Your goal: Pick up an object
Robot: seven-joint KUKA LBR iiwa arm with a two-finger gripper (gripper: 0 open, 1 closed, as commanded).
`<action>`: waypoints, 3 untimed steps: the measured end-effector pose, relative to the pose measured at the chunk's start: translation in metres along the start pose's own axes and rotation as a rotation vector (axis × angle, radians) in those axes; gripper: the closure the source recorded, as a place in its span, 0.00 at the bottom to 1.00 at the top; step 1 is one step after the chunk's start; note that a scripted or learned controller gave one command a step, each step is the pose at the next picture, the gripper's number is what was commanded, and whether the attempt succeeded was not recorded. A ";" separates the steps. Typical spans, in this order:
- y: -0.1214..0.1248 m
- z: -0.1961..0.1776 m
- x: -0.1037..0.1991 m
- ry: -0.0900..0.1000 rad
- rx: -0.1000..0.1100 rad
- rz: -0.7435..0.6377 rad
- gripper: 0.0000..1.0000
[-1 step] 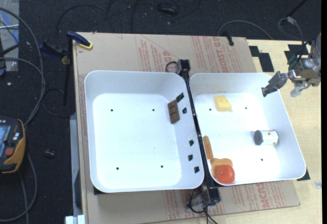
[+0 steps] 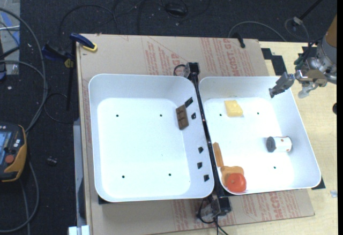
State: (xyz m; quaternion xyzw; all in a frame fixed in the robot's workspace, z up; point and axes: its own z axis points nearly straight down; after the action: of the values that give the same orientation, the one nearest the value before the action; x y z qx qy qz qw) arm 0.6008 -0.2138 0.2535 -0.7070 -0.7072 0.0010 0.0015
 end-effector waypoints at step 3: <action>-0.045 0.034 0.025 0.000 0.000 0.000 0.00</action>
State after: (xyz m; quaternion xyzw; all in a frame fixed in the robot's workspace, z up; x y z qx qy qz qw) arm 0.5561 -0.1886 0.2198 -0.7071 -0.7071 0.0009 0.0013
